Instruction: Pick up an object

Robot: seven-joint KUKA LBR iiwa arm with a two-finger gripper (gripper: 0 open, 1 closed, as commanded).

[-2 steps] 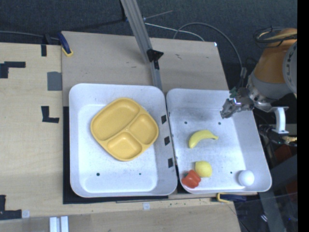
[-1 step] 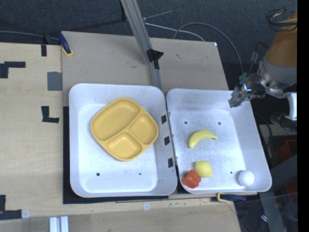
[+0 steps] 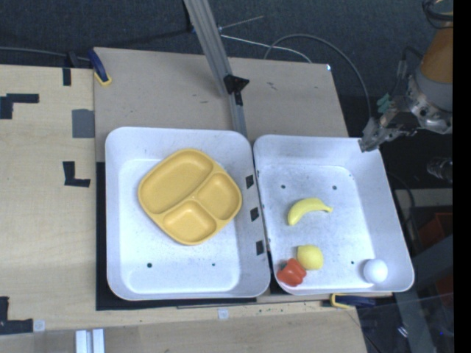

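Glossy curved banana point(image 3: 308, 210) lies in the right white bin point(image 3: 372, 169); at its two o'clock corner the tool point(image 3: 374, 134) hovers, grip unreadable.

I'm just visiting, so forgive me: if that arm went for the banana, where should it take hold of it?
Probably across the banana's thick middle, coming straight down from above. It lies flat in the right bin, curved, with open floor all round, and its ends taper. The gripper hovers at the bin's far right rim.
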